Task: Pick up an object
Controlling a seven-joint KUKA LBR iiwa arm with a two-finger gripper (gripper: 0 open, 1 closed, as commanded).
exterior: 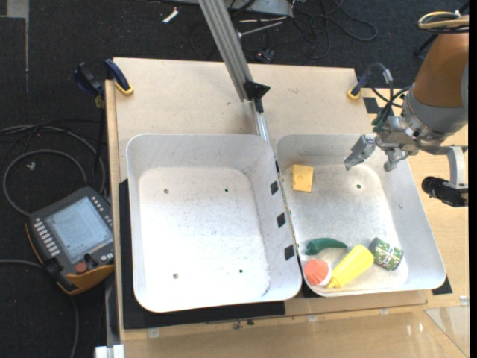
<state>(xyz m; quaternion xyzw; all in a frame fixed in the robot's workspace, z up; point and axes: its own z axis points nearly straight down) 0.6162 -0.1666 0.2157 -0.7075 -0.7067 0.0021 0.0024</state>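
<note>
Grey two-finger gripper (376, 155) hanging over far edge of right-hand shallow white bin (417, 222), fingers spread apart, pinching nothing. Pale yellow square block (302, 178) lying left of gripper, well apart. Nearer camera, below gripper: yellow plastic bottle (351, 266), touching red-orange round object (317, 272); dark green curved object (326, 245) just beside them; small green patterned can (387, 254), its label too small for reading. Left-hand white bin (149, 200) sitting far left of gripper.
</note>
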